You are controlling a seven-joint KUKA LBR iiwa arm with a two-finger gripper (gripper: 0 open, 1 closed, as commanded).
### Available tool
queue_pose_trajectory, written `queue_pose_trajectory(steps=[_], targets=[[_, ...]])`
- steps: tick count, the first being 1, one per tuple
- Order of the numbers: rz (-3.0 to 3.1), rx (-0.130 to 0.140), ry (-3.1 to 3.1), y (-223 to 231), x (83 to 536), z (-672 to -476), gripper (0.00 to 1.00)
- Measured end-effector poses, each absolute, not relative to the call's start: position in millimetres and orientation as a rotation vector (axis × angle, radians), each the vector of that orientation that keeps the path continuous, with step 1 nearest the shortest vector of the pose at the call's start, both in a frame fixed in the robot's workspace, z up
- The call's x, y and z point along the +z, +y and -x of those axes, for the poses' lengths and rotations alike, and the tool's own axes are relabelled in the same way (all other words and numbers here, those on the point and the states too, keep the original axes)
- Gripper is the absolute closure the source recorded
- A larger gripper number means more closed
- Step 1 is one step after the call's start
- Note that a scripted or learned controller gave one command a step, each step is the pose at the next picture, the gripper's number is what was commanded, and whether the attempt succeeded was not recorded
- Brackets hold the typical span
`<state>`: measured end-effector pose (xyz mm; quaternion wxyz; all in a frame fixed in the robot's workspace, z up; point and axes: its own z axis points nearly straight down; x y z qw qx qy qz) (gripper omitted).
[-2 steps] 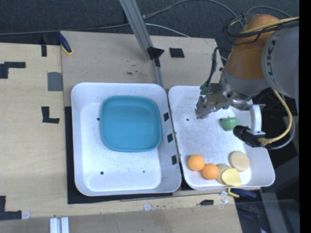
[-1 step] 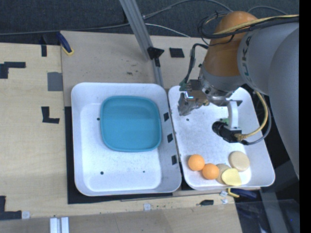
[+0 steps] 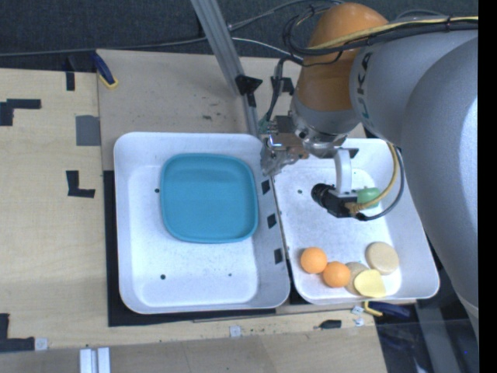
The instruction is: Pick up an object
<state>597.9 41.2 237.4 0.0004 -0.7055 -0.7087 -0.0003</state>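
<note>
My gripper (image 3: 273, 160) hangs over the back-left corner of the right bin (image 3: 311, 231), close to the wall between the two bins. No object shows between it and the bin floor. At the front of the right bin lie two orange balls (image 3: 314, 260) (image 3: 336, 274), a tan round piece (image 3: 382, 256) and a yellow piece (image 3: 370, 284) that touches a pale one beside it. A green object (image 3: 371, 196) peeks out behind the wrist hardware, mostly hidden. The objects at the front lie well apart from the gripper.
The left bin (image 3: 140, 208) holds a large blue square plate (image 3: 208, 197). A slanted metal bar (image 3: 221, 45) crosses behind the bins. The grey arm covers the right bin's far right side. Black tape marks dot the bench at left.
</note>
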Motion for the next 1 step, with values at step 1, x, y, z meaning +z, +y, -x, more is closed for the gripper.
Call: queue_pose_trajectory(steps=[1], targets=[[2.216, 0.0, -2.226, 91.5, 243.1, -617.8, 1.0]])
